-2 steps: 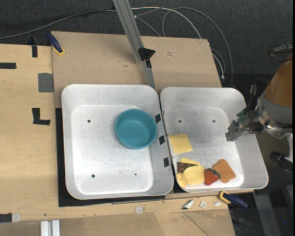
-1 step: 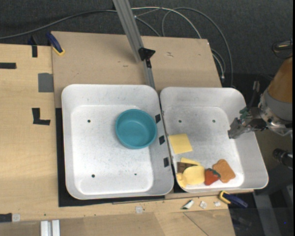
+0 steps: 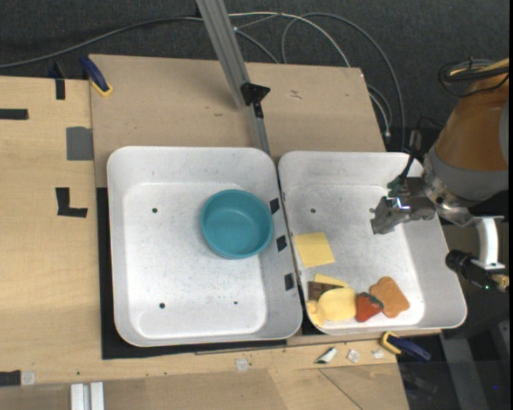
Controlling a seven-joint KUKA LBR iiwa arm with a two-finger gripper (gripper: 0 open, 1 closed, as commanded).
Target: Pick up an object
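Arm waits over the right bin, nothing picked up yet

The gripper (image 3: 386, 218) hangs near the right bin's (image 3: 342, 167) right edge; I cannot tell its state. The blue bowl (image 3: 236, 223) sits mid left bin (image 3: 137, 165). Small toys (image 3: 359, 301) crowd the right bin's bottom edge, so a grab could slip

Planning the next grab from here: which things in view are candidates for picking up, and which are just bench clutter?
Pickable, in the bins:
teal bowl, left bin
yellow square, right bin
yellow piece
red piece
orange piece

Lying about:
cables
metal pole
blue and yellow clamps

The gripper hangs over the right bin.
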